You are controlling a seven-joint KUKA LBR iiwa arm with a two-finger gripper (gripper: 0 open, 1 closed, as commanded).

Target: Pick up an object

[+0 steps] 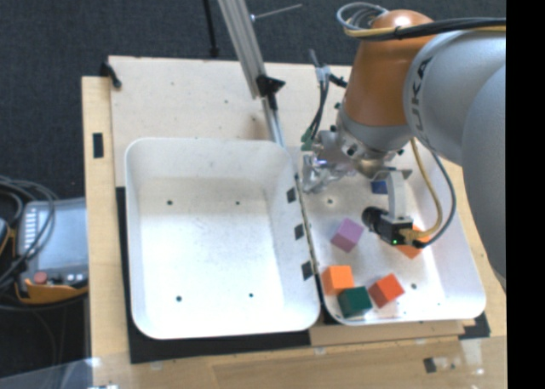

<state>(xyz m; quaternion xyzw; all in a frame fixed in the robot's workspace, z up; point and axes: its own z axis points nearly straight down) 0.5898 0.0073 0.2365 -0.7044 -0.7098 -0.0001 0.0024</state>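
Two shallow white bins side by side on the counter (170,98). Grey arm (460,81) with orange band reaching in from the right, gripper (317,170) low over the right bin (460,294), near its upper left corner by the dividing wall. Gripper state: cannot tell. In the right bin: purple block (347,234) near the middle, orange block (339,277), green block (354,300) and red-orange block (387,289) clustered at the near edge. Left bin (213,234) beside it.
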